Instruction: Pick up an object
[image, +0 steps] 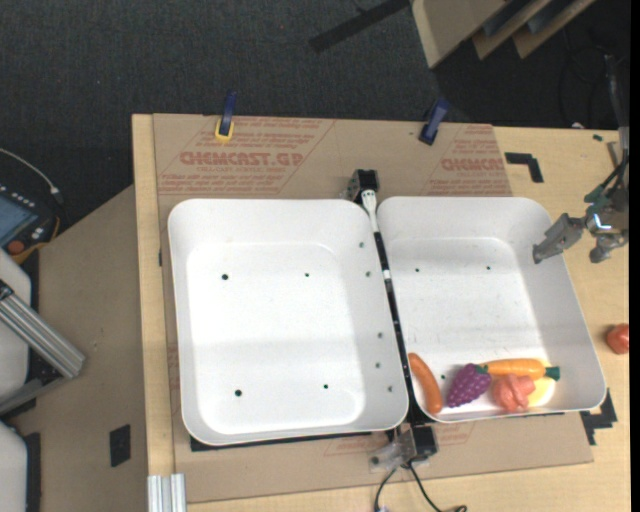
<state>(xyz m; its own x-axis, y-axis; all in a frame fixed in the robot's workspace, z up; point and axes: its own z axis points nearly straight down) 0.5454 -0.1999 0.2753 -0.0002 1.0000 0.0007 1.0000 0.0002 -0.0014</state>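
not much of me to look at here tbh, just my gripper (576, 246) at the edge. it's dull grey metal, one flat angular finger (553, 240) with a darker tip, plus a shinier silver chunk and a few thin dark bits up top.

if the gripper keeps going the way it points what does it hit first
The gripper points down-left over the right bin, so it would likely meet that bin's bare floor first. The toys lie nearer the front; depth is unclear.

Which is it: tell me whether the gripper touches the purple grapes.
Apart. The camera view shows the gripper at the right bin's far right rim, grapes near its front.
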